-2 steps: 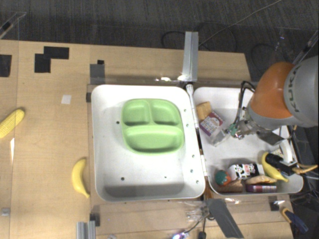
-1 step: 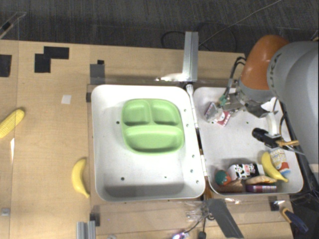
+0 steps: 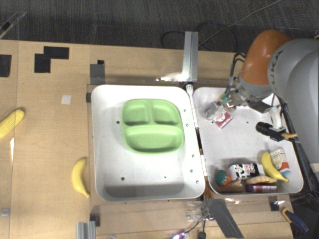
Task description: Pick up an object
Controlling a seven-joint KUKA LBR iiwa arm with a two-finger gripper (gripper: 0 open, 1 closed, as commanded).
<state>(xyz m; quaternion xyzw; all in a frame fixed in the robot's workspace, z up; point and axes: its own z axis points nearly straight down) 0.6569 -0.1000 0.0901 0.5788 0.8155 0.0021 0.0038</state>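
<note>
My gripper (image 3: 225, 102) hangs over the back left part of the right bin (image 3: 249, 143), below the orange band of the arm. Just in front of it, a small red, white and grey packet (image 3: 221, 117) lies on the bin floor, close to or touching the gripper's tip. Along the bin's front edge are a yellow banana (image 3: 269, 166), a small jar (image 3: 279, 158), a black-and-white spotted toy (image 3: 242, 171), a round orange and green thing (image 3: 221, 177) and a purple stick (image 3: 260, 187).
The left bin (image 3: 107, 173) holds a green divided plate (image 3: 151, 124). On the bench to the left lie a yellow banana (image 3: 79, 177) and a yellow corn cob (image 3: 11, 123). A metal post (image 3: 191, 56) stands behind the gap between the bins.
</note>
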